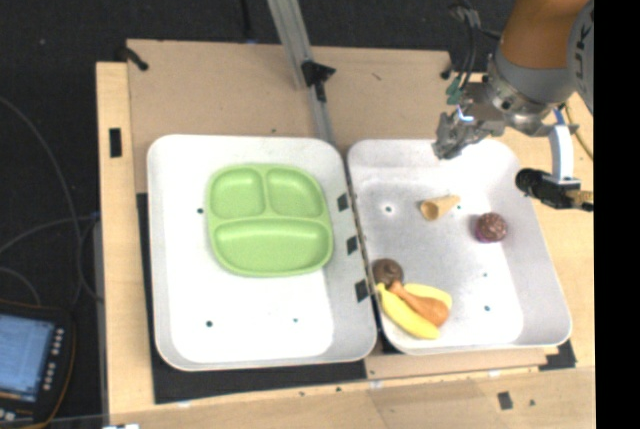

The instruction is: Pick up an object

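The arm reaches in from the right, and its hand hangs over the far edge of the right bin, pointing down and to the left. Whether it is open or closed cannot be told from here; nothing is seen in its grip. In the right bin, a small tan cone lies near the middle, below the hand and apart from it. A dark purple ball sits to the cone's right. At the near left corner a banana and an orange piece lie touching, with a brown lump just beside them. The left bin holds a green divided plate. Both bins rest on the worktop.
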You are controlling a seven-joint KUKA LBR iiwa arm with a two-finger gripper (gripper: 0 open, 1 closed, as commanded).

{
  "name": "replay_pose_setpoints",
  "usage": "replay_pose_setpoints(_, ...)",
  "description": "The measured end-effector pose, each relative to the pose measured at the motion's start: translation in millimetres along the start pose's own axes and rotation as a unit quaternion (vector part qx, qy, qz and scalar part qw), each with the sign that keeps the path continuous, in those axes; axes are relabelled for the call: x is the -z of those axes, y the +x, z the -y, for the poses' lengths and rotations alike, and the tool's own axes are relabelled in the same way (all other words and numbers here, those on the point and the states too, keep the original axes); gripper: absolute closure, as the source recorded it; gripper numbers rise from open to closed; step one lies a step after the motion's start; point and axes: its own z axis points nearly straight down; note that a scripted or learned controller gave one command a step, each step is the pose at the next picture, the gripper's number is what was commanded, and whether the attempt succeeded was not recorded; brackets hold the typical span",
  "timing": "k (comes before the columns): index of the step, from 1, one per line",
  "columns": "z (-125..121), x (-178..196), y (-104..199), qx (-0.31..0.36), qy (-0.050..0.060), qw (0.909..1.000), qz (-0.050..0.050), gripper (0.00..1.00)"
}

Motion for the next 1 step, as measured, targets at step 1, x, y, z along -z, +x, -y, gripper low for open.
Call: replay_pose_setpoints(1, -0.9, 12.1, -0.9, 0.001, 0.003, 1.0000, -0.001, 1.00)
